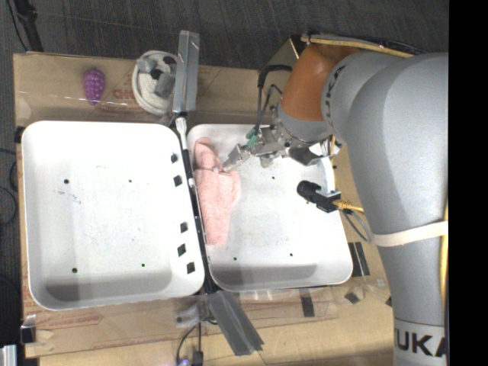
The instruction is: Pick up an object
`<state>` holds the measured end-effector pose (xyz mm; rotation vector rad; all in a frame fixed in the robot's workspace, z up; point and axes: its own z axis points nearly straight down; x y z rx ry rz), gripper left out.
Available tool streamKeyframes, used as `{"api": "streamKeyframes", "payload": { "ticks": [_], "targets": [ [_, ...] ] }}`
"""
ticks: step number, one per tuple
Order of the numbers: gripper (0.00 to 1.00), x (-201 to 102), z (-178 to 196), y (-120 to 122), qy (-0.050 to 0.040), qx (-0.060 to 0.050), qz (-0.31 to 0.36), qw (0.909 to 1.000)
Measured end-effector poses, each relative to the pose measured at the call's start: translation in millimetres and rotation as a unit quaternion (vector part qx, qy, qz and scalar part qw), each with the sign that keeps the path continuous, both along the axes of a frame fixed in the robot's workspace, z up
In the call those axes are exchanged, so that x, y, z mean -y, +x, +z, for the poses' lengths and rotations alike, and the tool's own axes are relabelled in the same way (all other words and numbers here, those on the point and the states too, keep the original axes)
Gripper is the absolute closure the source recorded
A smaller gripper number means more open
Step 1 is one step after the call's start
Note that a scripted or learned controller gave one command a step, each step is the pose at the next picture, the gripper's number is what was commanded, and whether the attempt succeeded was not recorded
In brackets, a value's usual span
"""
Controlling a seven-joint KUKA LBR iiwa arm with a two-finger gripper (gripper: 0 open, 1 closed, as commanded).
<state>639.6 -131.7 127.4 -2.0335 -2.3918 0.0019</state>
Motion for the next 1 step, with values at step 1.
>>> {"api": "streamKeyframes", "payload": {
  "ticks": [1],
  "targets": [
    [0.0,-17.6,-34.9,-8.1,0.0,0.0,0.033,0.9994]
  ]
}}
